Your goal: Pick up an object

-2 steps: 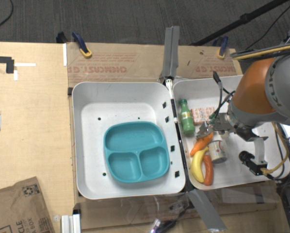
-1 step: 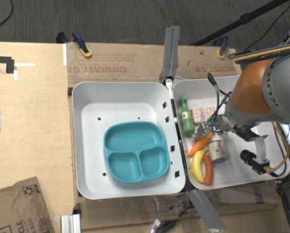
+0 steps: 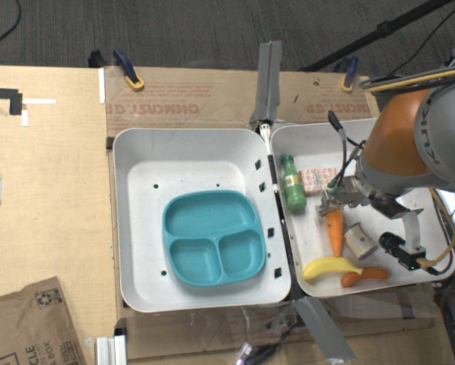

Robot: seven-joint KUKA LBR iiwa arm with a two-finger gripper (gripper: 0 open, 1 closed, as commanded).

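Note:
The right bin (image 3: 319, 139) holds a green bottle (image 3: 292, 183), a pink-and-white packet (image 3: 313, 179), an orange carrot (image 3: 335, 234), a yellow banana (image 3: 330, 268), a red pepper-like piece (image 3: 363, 276) and a small grey-tan block (image 3: 358, 240). My gripper (image 3: 332, 204) hangs low in this bin, right at the carrot's upper end and just right of the bottle. The wrist's bulk hides the gripper's tip and whatever lies under it.
A teal divided plate (image 3: 214, 236) lies in the left bin (image 3: 136, 204). The arm with its orange band (image 3: 399, 139) covers the right bin's far right part. Clamps and a metal post (image 3: 268, 82) stand along the bench's back edge.

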